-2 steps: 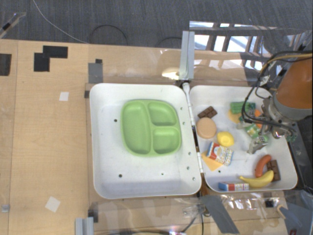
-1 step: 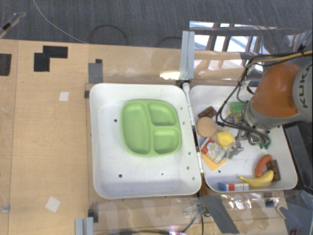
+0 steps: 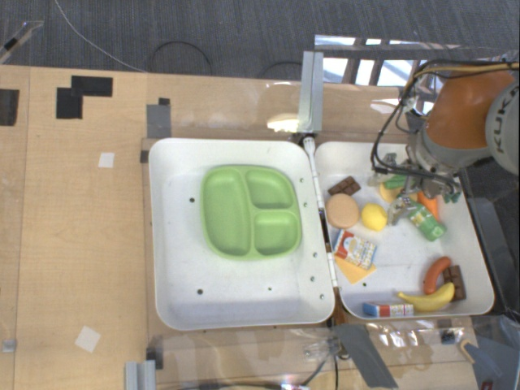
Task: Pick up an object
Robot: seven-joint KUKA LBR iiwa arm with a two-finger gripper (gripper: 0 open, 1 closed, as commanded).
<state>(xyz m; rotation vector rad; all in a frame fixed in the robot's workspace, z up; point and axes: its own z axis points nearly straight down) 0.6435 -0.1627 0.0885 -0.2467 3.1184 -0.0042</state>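
My gripper (image 3: 402,206) hangs low over the back of the right bin (image 3: 475,254), below the grey wrist and its orange band. It is just right of a yellow lemon (image 3: 373,217) and just left of a green bottle (image 3: 429,225) and an orange carrot (image 3: 430,205). A yellow item (image 3: 390,192) lies partly under the wrist. Further left are a round tan bun (image 3: 342,211) and a brown chocolate bar (image 3: 343,187). Nothing can be seen held.
The right bin's front holds a snack packet (image 3: 356,249), a cheese wedge (image 3: 354,270), a sausage (image 3: 435,273), a banana (image 3: 426,299) and a small tube (image 3: 387,309). The left bin (image 3: 175,218) holds a green divided plate (image 3: 249,210). Cables loop above the wrist.
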